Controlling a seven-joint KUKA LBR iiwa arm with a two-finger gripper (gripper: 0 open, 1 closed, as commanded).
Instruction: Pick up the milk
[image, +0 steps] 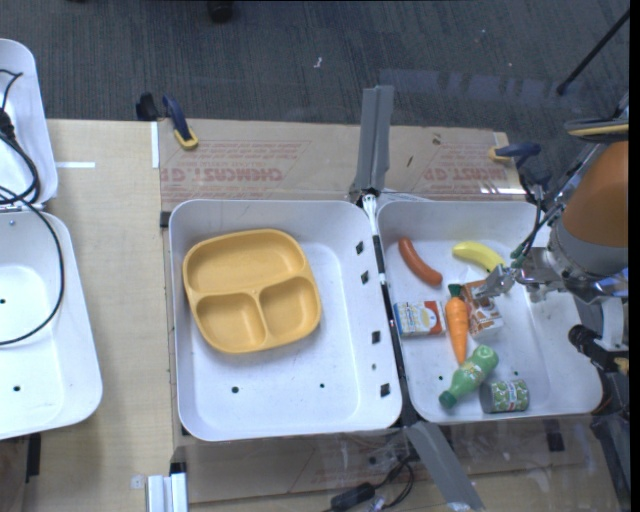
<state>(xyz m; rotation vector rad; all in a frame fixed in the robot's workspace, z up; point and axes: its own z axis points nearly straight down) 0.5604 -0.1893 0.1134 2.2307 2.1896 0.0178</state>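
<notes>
The milk (418, 318), a small white carton with a coloured label, lies on its side in the right bin (560, 400), just left of the carrot (457, 328). My gripper (493, 286) hangs low over the right bin's middle, to the right of the carrot's top and over a second small red-and-white carton (486, 320). It is about a carton's width away from the milk, with the carrot between them. The gripper's tip is blurred against the items under it.
In the right bin also lie a red sausage (420, 262), a banana (478, 256), a green bottle (468, 376) and a green can (506, 396). The left bin (200, 400) holds a yellow divided plate (252, 290). A raised divider (380, 300) separates the bins.
</notes>
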